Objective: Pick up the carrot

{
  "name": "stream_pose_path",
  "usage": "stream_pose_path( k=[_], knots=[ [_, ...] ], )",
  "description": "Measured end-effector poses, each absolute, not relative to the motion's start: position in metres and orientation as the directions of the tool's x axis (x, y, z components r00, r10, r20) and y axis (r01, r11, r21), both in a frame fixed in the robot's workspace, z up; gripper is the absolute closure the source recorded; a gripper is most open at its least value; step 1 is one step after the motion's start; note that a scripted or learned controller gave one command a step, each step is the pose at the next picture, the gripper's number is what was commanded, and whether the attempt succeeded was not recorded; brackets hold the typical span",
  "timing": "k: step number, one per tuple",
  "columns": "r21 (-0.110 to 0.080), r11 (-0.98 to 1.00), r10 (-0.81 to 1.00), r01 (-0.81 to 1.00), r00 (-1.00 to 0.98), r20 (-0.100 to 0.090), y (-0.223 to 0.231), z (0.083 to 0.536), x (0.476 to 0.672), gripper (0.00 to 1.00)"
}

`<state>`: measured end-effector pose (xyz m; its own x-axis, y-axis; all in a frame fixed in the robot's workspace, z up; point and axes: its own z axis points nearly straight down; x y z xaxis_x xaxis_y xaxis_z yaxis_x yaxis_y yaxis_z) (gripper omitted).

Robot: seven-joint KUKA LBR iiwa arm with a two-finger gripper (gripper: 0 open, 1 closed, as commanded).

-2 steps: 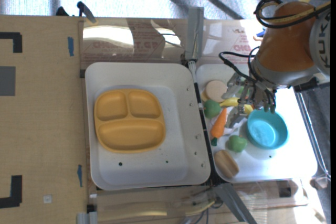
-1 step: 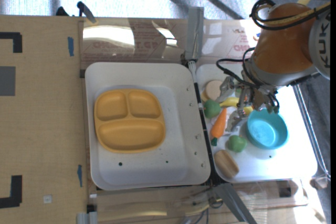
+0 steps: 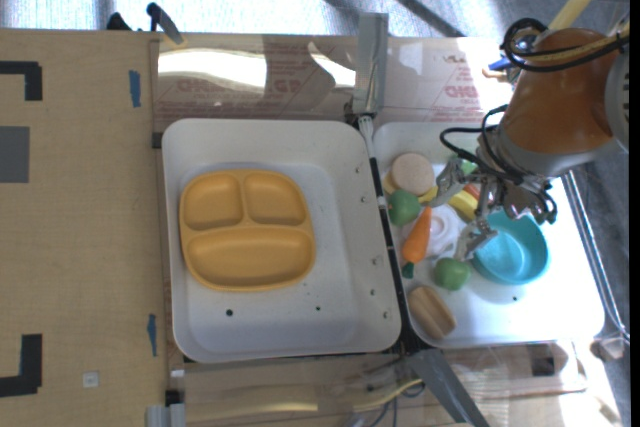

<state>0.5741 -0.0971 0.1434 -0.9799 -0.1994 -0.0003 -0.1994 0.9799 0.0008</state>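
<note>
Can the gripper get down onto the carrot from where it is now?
Probably yes. The gripper hovers just right of the carrot, whose top lies uncovered. The green pieces and crowd its ends, so finger room looks tight.

Bright, sharp view; glare on rear plastic (image 3: 300, 75).

Two white bins (image 3: 200, 315), one yellow tray (image 3: 247, 228), one carrot (image 3: 418, 235), two green fruits (image 3: 404, 207), one blue bowl (image 3: 512, 255).

Small orange tapered plastic carrot (image 3: 418, 234), lying flat w/ slight tilt, narrow tip pointing down-left, inside right shallow white bin (image 3: 560, 315), close to bin's left wall, approx mid-height.
</note>
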Motion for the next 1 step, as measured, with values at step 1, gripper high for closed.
stream_pose_path(
  k=[1],
  knots=[
    [-0.001,0.980,-0.201,-0.201,-0.979,-0.008,-0.1025,0.0973,0.5899,0.00]
  ],
)
